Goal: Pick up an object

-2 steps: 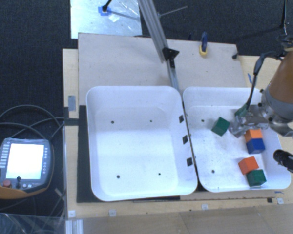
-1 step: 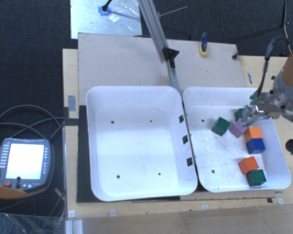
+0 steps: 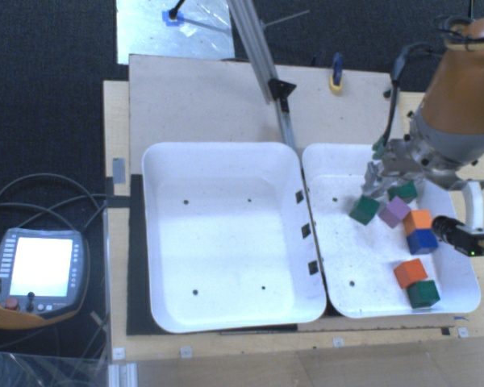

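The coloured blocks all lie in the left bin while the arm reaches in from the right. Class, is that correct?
Not quite. The camera view shows the coloured blocks in the right bin, not the left bin. The arm does reach in from the right.

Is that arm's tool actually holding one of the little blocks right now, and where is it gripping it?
It cannot be told. The tool is down in the right bin just above the green block, but no block shows between its fingers.
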Robot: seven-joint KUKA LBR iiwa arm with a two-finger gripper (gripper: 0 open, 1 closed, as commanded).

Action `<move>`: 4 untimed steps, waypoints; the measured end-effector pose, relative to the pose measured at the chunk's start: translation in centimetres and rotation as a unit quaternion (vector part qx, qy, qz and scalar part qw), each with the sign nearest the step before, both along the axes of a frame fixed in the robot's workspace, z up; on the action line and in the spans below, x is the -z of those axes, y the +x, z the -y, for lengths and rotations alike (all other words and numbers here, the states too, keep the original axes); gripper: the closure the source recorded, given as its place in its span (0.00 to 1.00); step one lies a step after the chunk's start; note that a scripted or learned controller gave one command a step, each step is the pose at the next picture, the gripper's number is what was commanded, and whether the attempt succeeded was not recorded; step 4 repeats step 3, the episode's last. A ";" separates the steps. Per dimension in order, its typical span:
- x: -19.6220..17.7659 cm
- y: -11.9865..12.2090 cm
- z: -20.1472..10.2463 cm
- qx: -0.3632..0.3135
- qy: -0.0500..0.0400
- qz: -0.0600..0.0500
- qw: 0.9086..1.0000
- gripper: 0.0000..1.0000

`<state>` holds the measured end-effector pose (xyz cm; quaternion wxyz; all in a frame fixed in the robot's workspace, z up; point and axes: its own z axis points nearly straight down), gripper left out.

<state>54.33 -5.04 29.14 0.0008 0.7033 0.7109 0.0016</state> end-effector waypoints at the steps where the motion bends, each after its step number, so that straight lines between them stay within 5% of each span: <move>1: 1.7 1.6 -4.0 0.001 0.000 -0.001 1.000 1.00; 3: 5.3 4.6 -13.2 0.001 0.000 -0.001 1.000 1.00; 4: 5.3 4.6 -13.2 0.001 0.000 -0.001 1.000 1.00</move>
